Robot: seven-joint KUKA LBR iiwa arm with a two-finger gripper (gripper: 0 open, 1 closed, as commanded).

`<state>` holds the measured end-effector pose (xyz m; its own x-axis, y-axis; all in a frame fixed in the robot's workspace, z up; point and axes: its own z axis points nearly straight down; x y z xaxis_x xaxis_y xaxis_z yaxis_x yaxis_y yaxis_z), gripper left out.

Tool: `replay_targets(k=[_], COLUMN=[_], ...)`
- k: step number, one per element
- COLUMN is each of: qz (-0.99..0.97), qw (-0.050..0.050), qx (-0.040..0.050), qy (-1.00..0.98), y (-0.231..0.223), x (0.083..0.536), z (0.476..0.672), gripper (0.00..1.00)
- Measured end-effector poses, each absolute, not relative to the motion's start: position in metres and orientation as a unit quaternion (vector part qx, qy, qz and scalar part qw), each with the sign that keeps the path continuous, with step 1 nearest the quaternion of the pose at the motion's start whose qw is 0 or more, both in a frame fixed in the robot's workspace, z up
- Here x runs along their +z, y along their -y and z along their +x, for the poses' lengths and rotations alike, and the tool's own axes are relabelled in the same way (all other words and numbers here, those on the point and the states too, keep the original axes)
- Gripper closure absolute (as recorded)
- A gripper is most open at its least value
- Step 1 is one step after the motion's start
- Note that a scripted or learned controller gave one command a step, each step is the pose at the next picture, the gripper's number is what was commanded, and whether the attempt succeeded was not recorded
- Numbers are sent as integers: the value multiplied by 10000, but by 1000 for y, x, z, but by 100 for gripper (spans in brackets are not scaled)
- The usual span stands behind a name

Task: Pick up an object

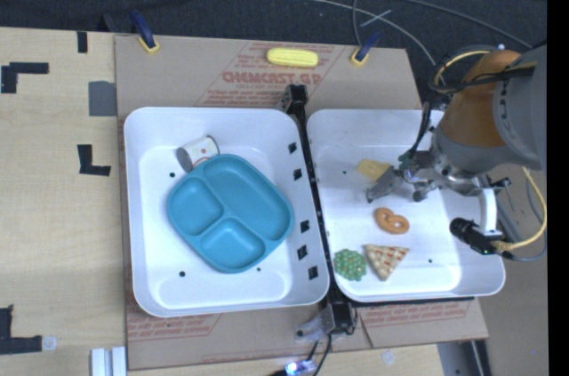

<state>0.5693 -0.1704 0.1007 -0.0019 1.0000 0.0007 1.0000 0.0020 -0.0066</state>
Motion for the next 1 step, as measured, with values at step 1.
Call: replay_targets(k=[1], qz=[-7065], qw=[-6], qx=[9], qy=[7077], y=[170], x=[85], z=[570], gripper=[0])
